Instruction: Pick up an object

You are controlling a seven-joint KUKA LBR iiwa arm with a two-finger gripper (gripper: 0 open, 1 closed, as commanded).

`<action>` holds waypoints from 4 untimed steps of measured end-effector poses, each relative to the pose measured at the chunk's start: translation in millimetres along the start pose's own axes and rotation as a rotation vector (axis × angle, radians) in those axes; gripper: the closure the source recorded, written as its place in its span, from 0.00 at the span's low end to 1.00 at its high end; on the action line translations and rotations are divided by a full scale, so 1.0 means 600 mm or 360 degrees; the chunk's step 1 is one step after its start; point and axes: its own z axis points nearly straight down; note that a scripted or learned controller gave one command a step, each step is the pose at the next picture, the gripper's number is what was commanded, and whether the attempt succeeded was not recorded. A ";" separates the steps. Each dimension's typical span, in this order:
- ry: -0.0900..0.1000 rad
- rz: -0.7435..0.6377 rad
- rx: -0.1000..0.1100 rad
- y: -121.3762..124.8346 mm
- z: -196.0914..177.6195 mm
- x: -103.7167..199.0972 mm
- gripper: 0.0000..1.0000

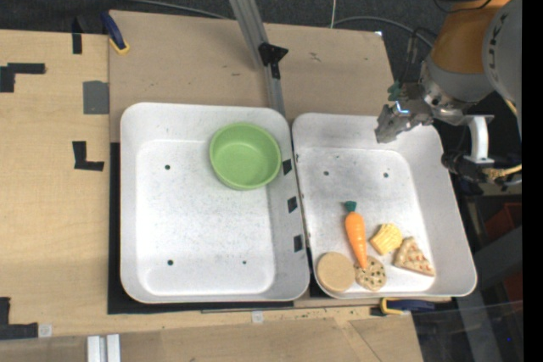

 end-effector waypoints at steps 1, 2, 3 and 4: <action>0.0001 -0.0001 0.0000 0.002 -0.089 0.000 1.00; 0.0005 -0.0009 0.0010 0.007 -0.069 0.097 1.00; 0.0005 -0.0009 0.0012 0.019 -0.046 0.188 1.00; 0.0006 -0.0009 0.0011 0.019 -0.049 0.268 1.00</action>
